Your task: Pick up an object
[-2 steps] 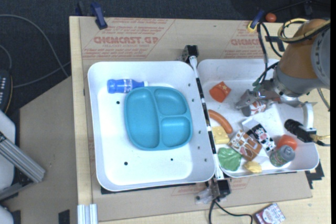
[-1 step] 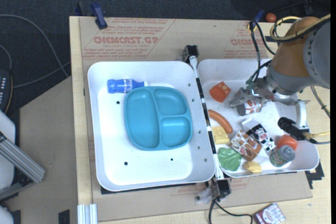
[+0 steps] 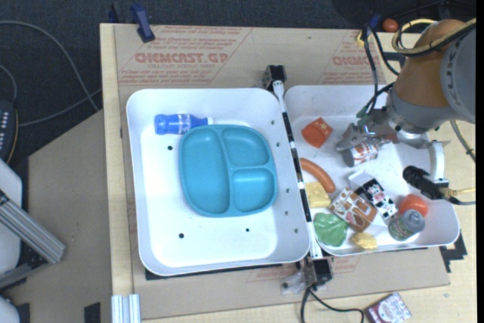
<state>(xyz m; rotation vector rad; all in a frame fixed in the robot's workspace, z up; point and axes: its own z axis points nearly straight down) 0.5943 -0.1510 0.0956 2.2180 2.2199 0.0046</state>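
My gripper (image 3: pixel 361 138) hangs low in the right bin (image 3: pixel 333 98), at the end of the grey arm with the orange band (image 3: pixel 427 72). A small red and white can (image 3: pixel 365 153) lies on its side directly under the gripper tip, touching or nearly touching it. A red block (image 3: pixel 318 132) sits just left of the gripper. An orange sausage (image 3: pixel 318 174) lies below the block, near the bin's left wall. I see nothing lifted off the bin floor.
The right bin's front holds a yellow wedge (image 3: pixel 318 196), a green piece (image 3: pixel 329 227), a brown and white packet (image 3: pixel 353 209), a black and white cube (image 3: pixel 376 194), a red-orange ball (image 3: pixel 414 204) and a grey tin (image 3: pixel 404 225). The left bin (image 3: pixel 151 185) holds a blue divided plate (image 3: pixel 227 169) and a blue bottle (image 3: pixel 178 122).
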